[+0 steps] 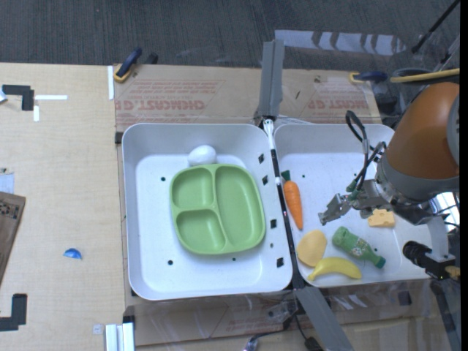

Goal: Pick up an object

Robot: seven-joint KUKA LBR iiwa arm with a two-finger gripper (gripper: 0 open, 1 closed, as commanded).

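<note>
— What is sitting on the table (58, 196)?
— Two bins: the left bin (146, 218) is holding one green plate (217, 208) and one egg (202, 154); the right bin (322, 159) is holding one carrot (293, 202), one banana (336, 269), one bottle (357, 246).
— The pincer (330, 212)?
— Hovering narrow, gripping nothing.

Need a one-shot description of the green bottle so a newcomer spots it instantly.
Start at the right white bin, the one the arm reaches into, and go to its near right part, just below the tool. The green bottle lies on its side there, with a white label and dark cap. It is the bin's sole green item: the banana beside it is yellow, the carrot orange.
</note>
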